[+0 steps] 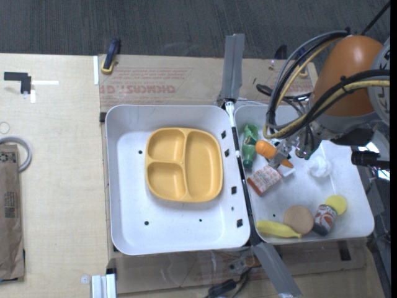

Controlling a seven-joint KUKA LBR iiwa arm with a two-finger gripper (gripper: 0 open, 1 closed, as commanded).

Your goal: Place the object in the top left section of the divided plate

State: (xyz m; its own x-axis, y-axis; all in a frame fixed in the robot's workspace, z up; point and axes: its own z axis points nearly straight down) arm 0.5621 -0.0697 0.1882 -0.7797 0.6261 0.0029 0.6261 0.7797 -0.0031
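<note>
A yellow divided plate (184,164) lies in the left white bin (124,185); it has two small sections on the left and one large section on the right, all bare. My gripper (285,156) is low in the right bin (353,185), right at the lower right end of an orange carrot (265,148). The gripper covers that end of the carrot. The carrot lies next to a green bottle (249,143), near the wall between the two bins.
The right bin also holds a red and white packet (265,180), a banana (277,229), a tan round piece (298,219), a small can (324,219), a yellow lemon (337,204) and a white lump (320,167). Cables and the orange-banded arm (347,79) hang over its far right.
</note>
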